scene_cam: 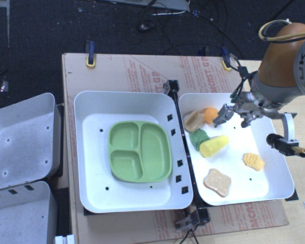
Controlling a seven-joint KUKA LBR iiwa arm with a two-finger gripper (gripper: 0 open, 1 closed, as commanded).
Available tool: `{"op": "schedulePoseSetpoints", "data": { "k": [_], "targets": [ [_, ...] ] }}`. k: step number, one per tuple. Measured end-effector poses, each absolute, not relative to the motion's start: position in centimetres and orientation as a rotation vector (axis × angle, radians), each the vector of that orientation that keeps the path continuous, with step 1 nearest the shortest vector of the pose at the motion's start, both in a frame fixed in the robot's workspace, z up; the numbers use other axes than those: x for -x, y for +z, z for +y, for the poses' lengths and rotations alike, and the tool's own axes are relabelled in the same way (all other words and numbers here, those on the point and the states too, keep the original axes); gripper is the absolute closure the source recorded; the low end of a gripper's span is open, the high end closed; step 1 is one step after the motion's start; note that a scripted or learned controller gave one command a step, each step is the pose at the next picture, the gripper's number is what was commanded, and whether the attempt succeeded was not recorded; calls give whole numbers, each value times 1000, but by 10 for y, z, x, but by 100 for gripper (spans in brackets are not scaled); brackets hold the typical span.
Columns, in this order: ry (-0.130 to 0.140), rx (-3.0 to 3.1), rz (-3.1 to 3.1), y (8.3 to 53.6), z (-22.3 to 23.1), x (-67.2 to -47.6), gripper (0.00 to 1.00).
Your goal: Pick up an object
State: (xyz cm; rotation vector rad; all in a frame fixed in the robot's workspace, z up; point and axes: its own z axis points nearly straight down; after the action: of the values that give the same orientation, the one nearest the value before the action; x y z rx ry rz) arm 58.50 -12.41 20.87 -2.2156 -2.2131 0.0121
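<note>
The tool [237,115] hangs over the right bin [274,187] with its fingers spread and nothing between them. Just to its left lie an orange ball [210,115], a tan piece [194,120] and a yellow-green corn cob [209,144]; the left bin [86,136] holds a green tray [140,152].

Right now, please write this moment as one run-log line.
gripper: open, holds nothing, above right bin | nearest: orange | green divided plate: left bin
</note>
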Motion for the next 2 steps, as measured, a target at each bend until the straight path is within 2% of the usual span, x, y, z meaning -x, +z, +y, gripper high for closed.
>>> {"op": "schedulePoseSetpoints", "data": {
  "k": [1,2],
  "targets": [
    [1,2220,-2222,215,-124,-588,0],
    [4,2216,-2222,167,-117,-593,0]
  ]
}}
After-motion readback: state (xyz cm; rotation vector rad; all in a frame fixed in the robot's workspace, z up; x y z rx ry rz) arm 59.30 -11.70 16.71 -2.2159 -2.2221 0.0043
